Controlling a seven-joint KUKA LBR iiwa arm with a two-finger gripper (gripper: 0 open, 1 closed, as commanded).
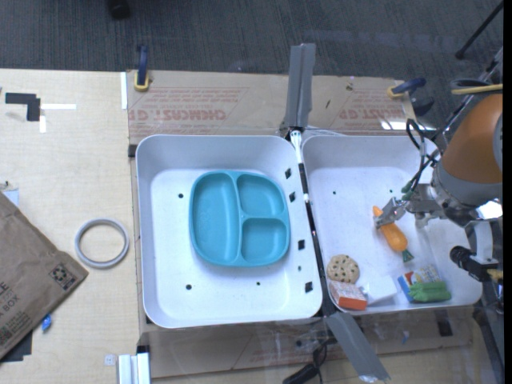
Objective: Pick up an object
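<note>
My gripper point(390, 213) hangs low in the right bin point(352, 174), reaching in from the right. Directly under and beside its tip lies an orange toy carrot point(394, 237), with a small orange bit showing at the tip's left side. I cannot make out whether the carrot is gripped or merely touched. A chocolate-chip cookie point(342, 268) lies nearer the front of the same bin. Beside it is an orange-and-white packet point(350, 297), and a green packet point(429, 292) lies at the front right.
The left bin point(160, 238) holds a blue divided plate point(240, 218). A grey divider post point(301, 86) stands behind the seam between the bins. A tape ring point(102, 241) and a cardboard box point(28, 278) lie on the bench at left.
</note>
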